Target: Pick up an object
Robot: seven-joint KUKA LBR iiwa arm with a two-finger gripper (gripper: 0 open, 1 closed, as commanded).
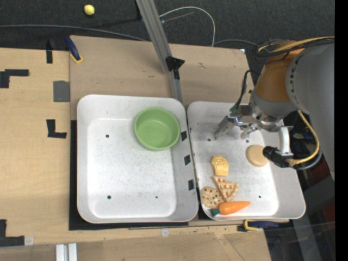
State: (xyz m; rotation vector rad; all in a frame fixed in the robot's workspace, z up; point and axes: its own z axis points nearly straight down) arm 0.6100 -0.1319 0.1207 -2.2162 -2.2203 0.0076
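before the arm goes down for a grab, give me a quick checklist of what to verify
1. Gripper carries nothing: ok, nothing is between its fingers.
2. Fingers spread for a grasp: ok, they look open.
3. Targets in reach: ok, the round bun, waffle piece, pizza slice, cookie and carrot lie in the right bin.
4. Gripper above a target: not ok, it hangs over bare floor.
5. Items apart: not ok, cookie, pizza slice and carrot crowd together.
6. Green bowl out of the way: ok, left bin.

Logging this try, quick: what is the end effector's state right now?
End effector: open, holding nothing, over the right bin near its back edge.
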